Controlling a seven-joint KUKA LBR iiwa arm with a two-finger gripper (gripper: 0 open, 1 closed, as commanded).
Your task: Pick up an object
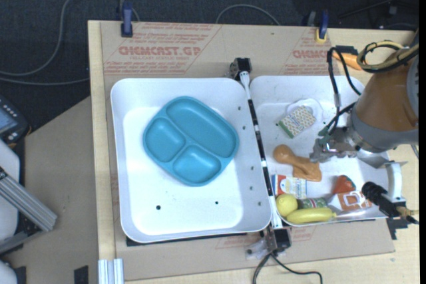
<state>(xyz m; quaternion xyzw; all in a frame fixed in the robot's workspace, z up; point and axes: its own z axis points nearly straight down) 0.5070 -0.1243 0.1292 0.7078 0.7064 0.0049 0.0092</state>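
**Crowded right bin leaves little room for a clean grasp**

The nearest candidate for the pick is the tan, drumstick-shaped toy (297, 162) lying in the middle of the right-hand white bin (266, 91), its thicker end pointing right toward the gripper (331, 146). We see the gripper low over the bin, just beside that thicker end, but nothing shows between its fingers, and how wide they stand we cannot tell, since the wrist hides them.

Our main worry is a miss. If the fingers come down beside the rounded toy instead of astride it, it could roll or skid away.

Just near of the drumstick, the red and white packet (293, 184), the yellow lemon-shaped toy (286, 203), the yellow banana-shaped toy (310, 215) and the red carton-like piece (347, 192) sit packed along the bin's near wall. A descent that drifts that way could pinch two things at once, or jam a finger on one of them.

Farther off, the green-and-white patterned pouch (299, 118) lies flat; we judge it hard to grip from above.

Left of the divider, the blue three-compartment plastic plate (191, 140) sits alone in the left-hand white bin (126, 110), well apart from the arm (386, 110), and poses no risk.
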